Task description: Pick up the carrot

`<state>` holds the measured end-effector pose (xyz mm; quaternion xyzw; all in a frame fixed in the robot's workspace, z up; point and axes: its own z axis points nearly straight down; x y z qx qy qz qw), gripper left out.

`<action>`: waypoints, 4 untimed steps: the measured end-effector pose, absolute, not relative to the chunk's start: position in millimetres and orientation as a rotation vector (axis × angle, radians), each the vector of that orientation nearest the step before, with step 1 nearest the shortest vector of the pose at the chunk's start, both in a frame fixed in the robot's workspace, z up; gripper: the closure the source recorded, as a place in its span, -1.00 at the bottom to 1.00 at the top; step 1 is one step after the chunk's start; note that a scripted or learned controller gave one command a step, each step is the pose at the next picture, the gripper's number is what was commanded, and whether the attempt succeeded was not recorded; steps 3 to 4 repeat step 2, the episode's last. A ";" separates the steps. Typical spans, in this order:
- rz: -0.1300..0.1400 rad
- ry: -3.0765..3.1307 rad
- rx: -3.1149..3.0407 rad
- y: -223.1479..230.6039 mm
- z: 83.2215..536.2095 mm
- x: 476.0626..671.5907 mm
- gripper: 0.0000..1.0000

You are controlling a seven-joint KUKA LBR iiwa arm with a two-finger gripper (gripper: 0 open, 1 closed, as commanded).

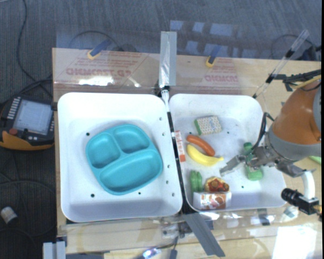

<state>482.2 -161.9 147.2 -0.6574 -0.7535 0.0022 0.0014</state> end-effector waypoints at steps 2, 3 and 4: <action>0.002 -2.589 -1.773 -127.2 156.7 493.9 -1.00; 0.002 -2.589 -1.773 -127.2 156.7 493.9 -1.00; 0.002 -2.589 -1.773 -127.2 156.7 493.9 -1.00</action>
